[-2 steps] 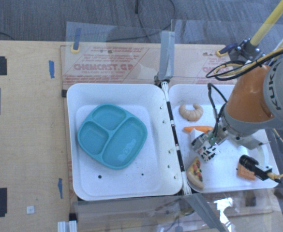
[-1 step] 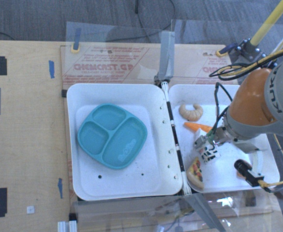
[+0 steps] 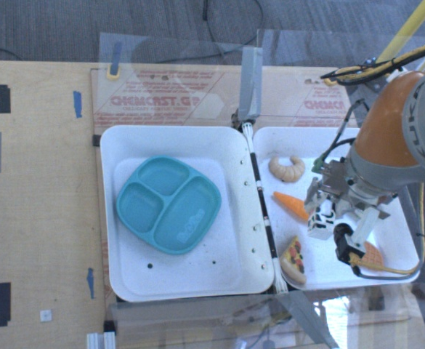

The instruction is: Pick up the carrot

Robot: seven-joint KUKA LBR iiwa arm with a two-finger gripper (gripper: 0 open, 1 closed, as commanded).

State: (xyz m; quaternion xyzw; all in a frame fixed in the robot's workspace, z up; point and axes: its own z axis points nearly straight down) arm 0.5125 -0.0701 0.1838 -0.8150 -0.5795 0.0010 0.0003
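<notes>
Carrot, a tapered orange plastic one [image 3: 291, 206], lies in the right white bin [image 3: 401, 227], long axis slanting down-right, touching the gripper's [image 3: 320, 211] left side; jaw state unclear.

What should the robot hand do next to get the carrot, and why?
Probably slide a little left and lower. The gripper sits by the carrot's right end in the right bin, and nothing shows the carrot held yet.

The gripper [image 3: 321, 213] covers the carrot's [image 3: 290, 206] right end, its finger state is unreadable, and the arm [image 3: 394, 133] runs off the right edge
</notes>
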